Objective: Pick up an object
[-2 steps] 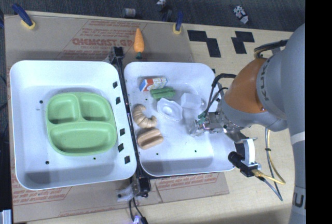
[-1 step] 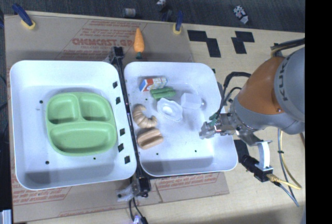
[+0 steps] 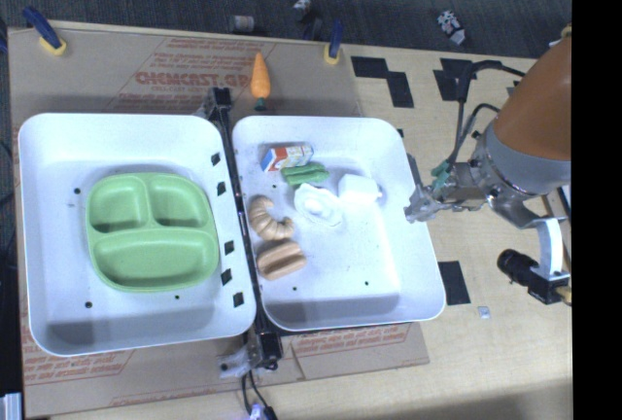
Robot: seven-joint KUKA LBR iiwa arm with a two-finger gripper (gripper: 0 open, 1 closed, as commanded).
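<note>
- The grey arm with its orange band (image 3: 544,107) reaches in at 3 o'clock, gripper (image 3: 425,205) poised at the right bin's (image 3: 413,253) outer rim; finger state cannot be told
- Toy croissant (image 3: 267,218), hot dog (image 3: 280,259) and carton (image 3: 286,156) lie in that bin
- A green divided plate (image 3: 151,230) fills the left bin (image 3: 49,146); an orange carrot (image 3: 259,76) sits on cardboard (image 3: 165,68) at 12 o'clock

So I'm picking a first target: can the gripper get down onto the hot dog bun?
Probably yes. The bun lies uncovered in the right bin, and the gripper sits just outside its right rim.
</note>
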